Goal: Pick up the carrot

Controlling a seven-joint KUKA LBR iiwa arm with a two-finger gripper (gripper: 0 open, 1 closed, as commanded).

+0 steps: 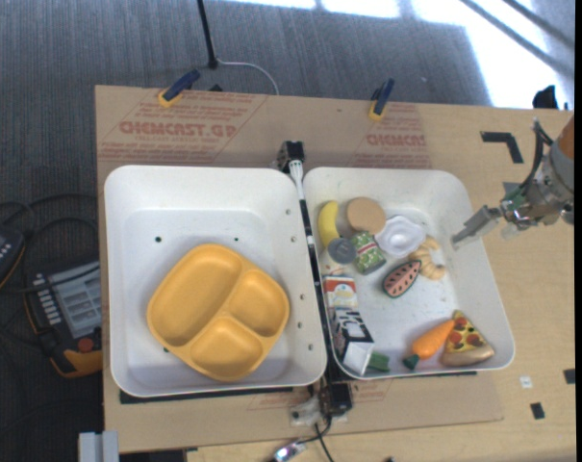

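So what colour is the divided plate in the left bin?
Yellow all over, seen clearly in the camera view: the plate lies in the left bin.

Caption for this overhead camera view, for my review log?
Claw poised above right bin's far edge; carrot lies untouched beside pizza slice.

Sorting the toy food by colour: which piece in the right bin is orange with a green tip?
The carrot, lying near the right bin's front corner, against the pizza slice. The banana is yellow, the watermelon slice red.
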